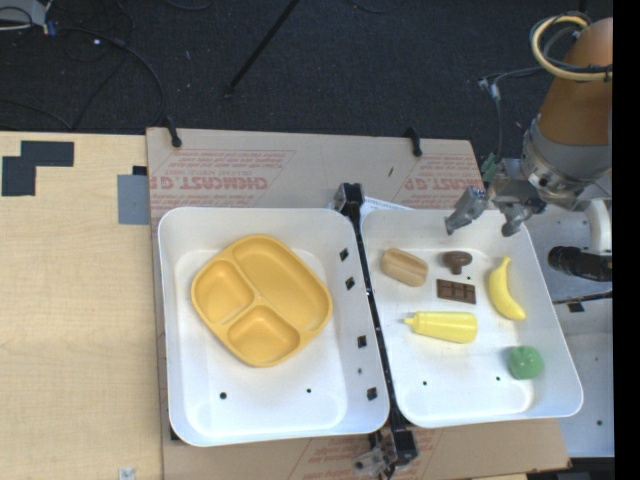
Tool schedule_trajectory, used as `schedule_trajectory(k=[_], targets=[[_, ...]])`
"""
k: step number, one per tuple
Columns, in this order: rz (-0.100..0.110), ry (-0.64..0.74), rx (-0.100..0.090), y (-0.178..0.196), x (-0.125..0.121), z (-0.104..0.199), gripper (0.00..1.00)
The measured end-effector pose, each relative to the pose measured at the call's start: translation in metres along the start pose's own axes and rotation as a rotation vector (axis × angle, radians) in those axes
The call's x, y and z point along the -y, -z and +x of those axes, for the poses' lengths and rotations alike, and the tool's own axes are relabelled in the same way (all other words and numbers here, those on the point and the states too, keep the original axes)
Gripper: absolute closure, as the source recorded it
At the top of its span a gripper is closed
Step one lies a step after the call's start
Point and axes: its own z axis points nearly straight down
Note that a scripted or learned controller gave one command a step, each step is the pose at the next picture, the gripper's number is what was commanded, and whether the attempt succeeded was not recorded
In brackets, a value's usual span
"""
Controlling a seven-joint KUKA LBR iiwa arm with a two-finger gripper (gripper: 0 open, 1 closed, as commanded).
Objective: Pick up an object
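Right bin [565, 393] contained: bread roll [404, 266], brown mushroom [457, 261], chocolate bar [456, 291], banana [505, 290], mustard bottle [442, 326] lying flat, green ball [524, 362].

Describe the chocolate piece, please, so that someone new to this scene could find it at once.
Look in the right-hand white bin, the one without the yellow tray. Near its middle, above the yellow mustard bottle and left of the banana, lies the chocolate piece. It is the only flat, dark brown, ridged rectangle; the brown mushroom above it is rounded.
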Motion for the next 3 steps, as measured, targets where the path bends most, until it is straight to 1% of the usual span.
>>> schedule_trajectory(k=[1,2,3], targets=[[-0.013,0.002,0.002,0.007,-0.002,0.000,0.00],[-0.006,0.001,0.001,-0.042,-0.004,-0.008,0.00],[-0.007,0.002,0.001,-0.088,0.003,-0.006,0.00]])
